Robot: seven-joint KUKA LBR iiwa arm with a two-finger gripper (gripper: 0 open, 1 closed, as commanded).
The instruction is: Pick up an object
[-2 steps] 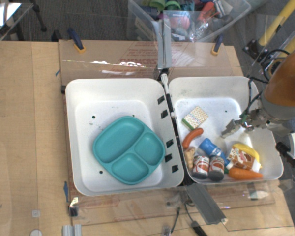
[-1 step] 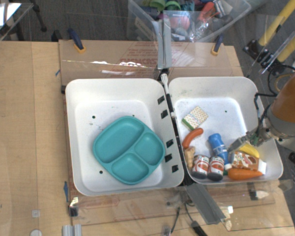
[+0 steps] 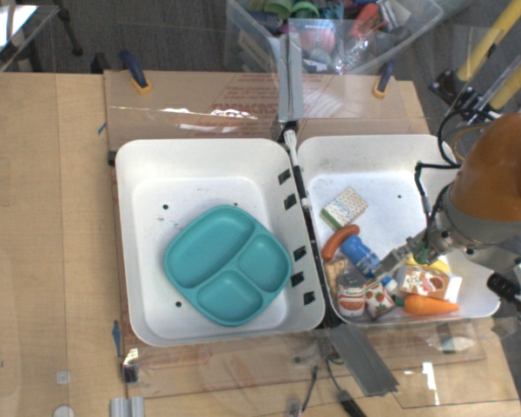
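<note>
Reaching into the right bin (image 3: 391, 159), gripper (image 3: 398, 257) low among small food items; whether its claw is apart or together cannot be told.
Contents, right bin, near-left corner: blue bottle (image 3: 359, 254), red sausage (image 3: 339, 241), labelled can (image 3: 352, 297), orange carrot (image 3: 431, 305), patterned flat packet (image 3: 345, 206). Left bin (image 3: 143, 198): teal three-compartment plate (image 3: 227, 264), smooth plastic. Surface: pale wooden bench (image 3: 43, 233); clear tub of toys (image 3: 330, 11) at far side.

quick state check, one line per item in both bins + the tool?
Teal plate: flat in the left bin, nothing on it.
Carrot: lying flat, right bin's front edge.
Blue bottle: on its side.
Hot dog: lying slantwise.
Small box: flat, apart from the pile.
Tool: low over the pile, grip unclear.
</note>
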